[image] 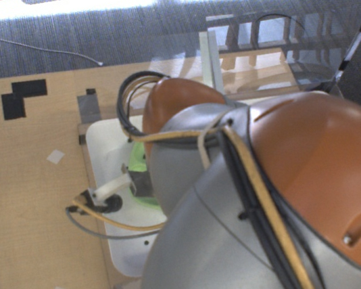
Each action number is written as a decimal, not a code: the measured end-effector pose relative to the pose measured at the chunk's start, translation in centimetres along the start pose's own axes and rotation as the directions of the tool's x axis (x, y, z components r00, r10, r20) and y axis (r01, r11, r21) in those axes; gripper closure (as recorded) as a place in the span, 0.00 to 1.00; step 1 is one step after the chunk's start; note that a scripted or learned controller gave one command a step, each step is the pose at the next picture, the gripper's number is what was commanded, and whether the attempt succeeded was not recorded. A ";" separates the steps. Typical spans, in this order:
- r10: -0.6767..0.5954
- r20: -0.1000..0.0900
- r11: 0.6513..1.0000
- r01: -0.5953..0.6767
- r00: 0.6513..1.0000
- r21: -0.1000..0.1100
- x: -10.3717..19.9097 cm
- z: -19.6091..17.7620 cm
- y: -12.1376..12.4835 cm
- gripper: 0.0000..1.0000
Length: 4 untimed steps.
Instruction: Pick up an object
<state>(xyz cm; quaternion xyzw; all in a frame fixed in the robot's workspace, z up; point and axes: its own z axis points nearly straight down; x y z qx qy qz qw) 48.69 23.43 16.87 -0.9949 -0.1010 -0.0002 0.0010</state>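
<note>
Arm (pixel 258 196), smooth grey and orange domes, covers your white bin (pixel 102 146) at frame centre. Something lime green (pixel 139 164) peeks beside it. You cannot tell the gripper's state.

Grey arm (pixel 203 239) with orange bands, white bin (pixel 107 139), bright green object (pixel 136 160), tan bench (pixel 32 199).

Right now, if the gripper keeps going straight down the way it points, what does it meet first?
Probably the green object in the white bin, directly beneath the gripper; the arm hides much there, so depth is uncertain.
</note>
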 end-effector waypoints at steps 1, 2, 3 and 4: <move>-0.001 -0.002 1.000 0.001 1.000 0.002 0.1 -1.1 0.0 1.00; -0.002 -0.003 1.000 0.002 1.000 0.004 0.3 -2.1 0.0 1.00; -0.282 -0.002 0.959 0.282 0.959 -0.002 0.1 -9.0 -0.1 1.00; -0.758 0.004 0.653 0.758 0.653 0.000 -0.1 -3.3 0.0 1.00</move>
